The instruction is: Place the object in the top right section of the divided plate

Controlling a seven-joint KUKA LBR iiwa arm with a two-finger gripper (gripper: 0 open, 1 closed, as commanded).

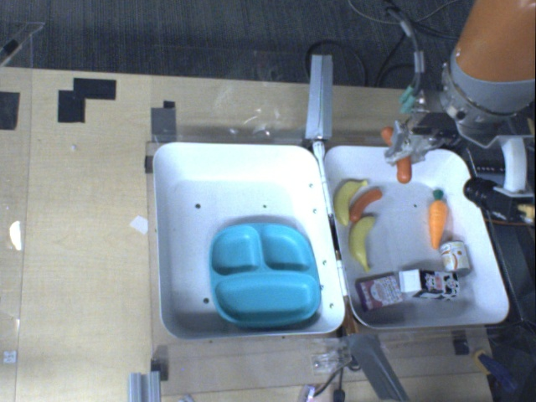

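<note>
The gripper (405,156) hangs over the right bin's (481,308) far edge, fingers pinching a small orange sausage (405,171); next comes carrying it to the blue divided plate's (265,275) top right section (287,248).

plate (265,274): glossy blue plastic | bins (193,182): matt white plastic | bench (75,224): pale wood

One fixed camera sitting above the tabletop (84,224) — looking down at a slant, taking in both bins — arm (502,40) entering from right.

Robotics lab: bench (84,224), two white bins (243,174), loose cables (377,2).
</note>
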